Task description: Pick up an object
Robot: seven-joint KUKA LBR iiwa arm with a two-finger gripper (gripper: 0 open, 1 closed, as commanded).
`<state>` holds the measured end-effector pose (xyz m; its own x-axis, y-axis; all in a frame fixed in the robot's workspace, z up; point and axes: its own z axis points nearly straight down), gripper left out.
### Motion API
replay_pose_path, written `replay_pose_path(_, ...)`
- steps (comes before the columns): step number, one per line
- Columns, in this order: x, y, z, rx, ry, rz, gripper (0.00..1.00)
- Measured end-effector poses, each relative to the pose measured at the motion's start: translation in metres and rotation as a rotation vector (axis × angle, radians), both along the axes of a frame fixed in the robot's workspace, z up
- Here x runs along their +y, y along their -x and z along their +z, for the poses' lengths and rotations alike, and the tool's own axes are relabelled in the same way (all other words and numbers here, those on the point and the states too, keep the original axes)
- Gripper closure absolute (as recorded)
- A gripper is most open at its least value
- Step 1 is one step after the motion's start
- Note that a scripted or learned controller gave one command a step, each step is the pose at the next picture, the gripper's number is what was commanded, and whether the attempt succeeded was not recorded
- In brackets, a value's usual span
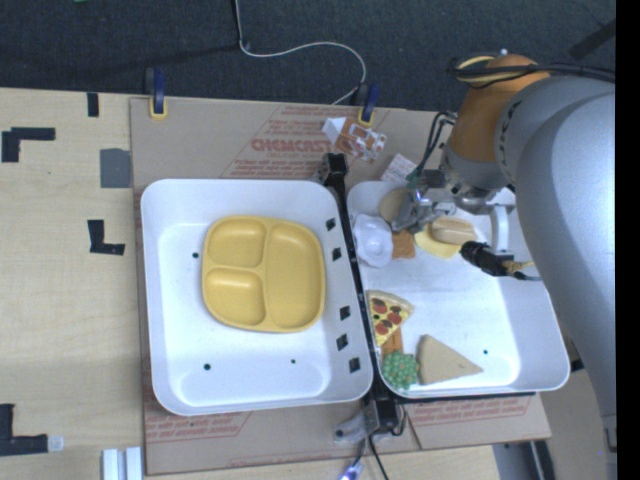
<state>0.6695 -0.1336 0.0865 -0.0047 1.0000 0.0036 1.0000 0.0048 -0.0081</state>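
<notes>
A yellow divided plate point(265, 273) lies in the left bin point(165, 298), while in the right bin point(520, 338) a pizza slice point(387, 315), broccoli point(400, 369) and tan wedge point(445, 360) sit near the front, the pincer point(420, 206) lowered at the back, its grip impossible to tell.

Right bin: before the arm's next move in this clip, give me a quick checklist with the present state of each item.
1. Tool is over the right bin, at its far end: ok.
2. A thing seen between the fingers: cannot tell; wrist and cables hide them.
3. Targets near the tool: a clear cup and a pale yellow piece lie close by: ok.
4. Other picks in the near end: pizza slice, green piece, tan wedge, all uncovered: ok.
5. Yellow plate lies flat in the left bin, away from the arm: ok.
</notes>
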Motion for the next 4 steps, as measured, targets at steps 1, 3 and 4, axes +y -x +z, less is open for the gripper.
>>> replay_pose_path(1, 0.022, 0.047, 0.001, -0.015, 0.007, -0.005, 0.0)
replay_pose_path(3, 0.028, 0.044, 0.002, -0.021, 0.014, -0.007, 0.0)
replay_pose_path(4, 0.027, 0.043, 0.012, -0.017, 0.013, -0.006, 1.0)
